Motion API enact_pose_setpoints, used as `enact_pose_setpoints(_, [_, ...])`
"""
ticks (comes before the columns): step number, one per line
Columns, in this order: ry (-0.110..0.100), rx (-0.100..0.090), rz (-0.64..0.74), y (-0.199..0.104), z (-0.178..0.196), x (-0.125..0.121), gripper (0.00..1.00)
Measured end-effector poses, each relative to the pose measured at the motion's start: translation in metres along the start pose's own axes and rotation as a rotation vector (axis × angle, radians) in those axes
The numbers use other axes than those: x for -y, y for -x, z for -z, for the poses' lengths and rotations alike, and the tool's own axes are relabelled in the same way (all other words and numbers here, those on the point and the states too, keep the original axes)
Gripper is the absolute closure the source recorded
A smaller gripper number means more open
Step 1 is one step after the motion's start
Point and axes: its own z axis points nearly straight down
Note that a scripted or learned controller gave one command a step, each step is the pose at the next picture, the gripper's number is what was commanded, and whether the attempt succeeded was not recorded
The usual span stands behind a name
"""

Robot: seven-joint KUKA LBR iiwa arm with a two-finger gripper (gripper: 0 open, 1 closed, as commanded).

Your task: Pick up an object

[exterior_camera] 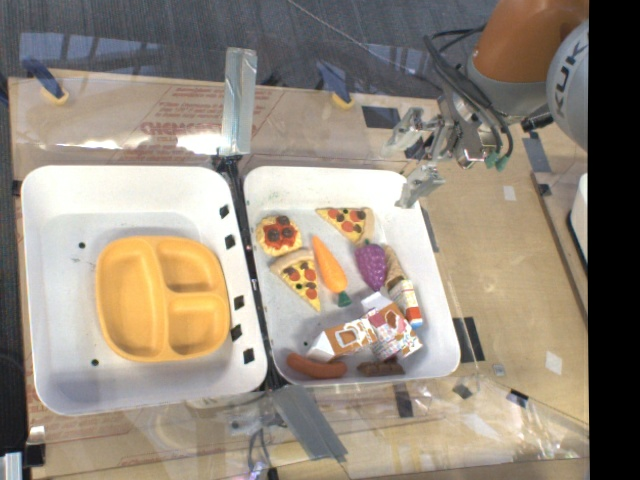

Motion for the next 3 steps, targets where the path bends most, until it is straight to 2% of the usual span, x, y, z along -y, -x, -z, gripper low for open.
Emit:
enact_pose_setpoints(1, [0.002, -0.003, -0.051, -0.025, -0.150, -0.035, 0.00])
enact_pose_setpoints(2, [-0.004, 0.021, 0.044, -0.084, -0.175, -0.084, 0.00])
enact_pose_setpoints(3, [-0.001, 0.007, 0.127, -0.009, -0.182, -0.109, 0.00])
